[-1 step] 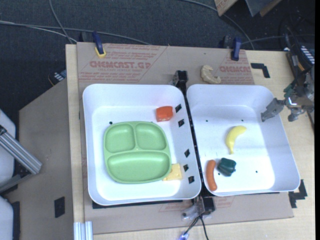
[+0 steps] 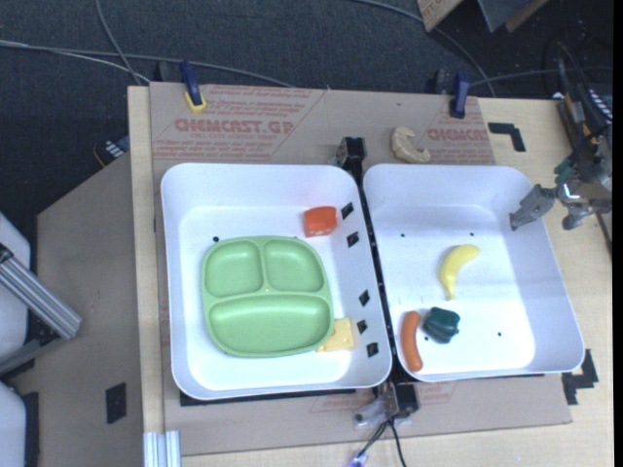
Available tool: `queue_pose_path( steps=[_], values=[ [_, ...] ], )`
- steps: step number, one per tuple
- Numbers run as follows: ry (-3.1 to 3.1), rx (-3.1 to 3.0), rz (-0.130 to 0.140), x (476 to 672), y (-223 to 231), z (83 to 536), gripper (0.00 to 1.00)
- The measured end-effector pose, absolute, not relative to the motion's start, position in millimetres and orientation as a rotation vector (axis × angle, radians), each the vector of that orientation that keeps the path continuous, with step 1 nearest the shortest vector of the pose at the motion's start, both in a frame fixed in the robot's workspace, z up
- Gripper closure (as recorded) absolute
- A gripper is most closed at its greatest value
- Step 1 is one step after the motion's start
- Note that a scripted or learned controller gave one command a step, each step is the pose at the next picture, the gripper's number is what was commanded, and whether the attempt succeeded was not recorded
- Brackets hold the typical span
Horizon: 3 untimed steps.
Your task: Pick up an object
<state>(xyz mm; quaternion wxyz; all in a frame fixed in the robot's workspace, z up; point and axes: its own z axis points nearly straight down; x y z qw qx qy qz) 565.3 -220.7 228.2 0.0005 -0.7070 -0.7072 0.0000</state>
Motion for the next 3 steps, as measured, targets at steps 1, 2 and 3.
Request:
queue_pose_path(
  steps=[1, 2, 3],
  values=[
    [-2.219, -2.216, 0.003, 565.8, -210.6, 179.1, 0.0],
    [-2.217, -2.219, 0.003, 566.3, -220.1, 129.8, 0.0],
    [-2.219, -2.21, -0.008, 567.9, -215.1, 83.6, 0.0]
  ],
)
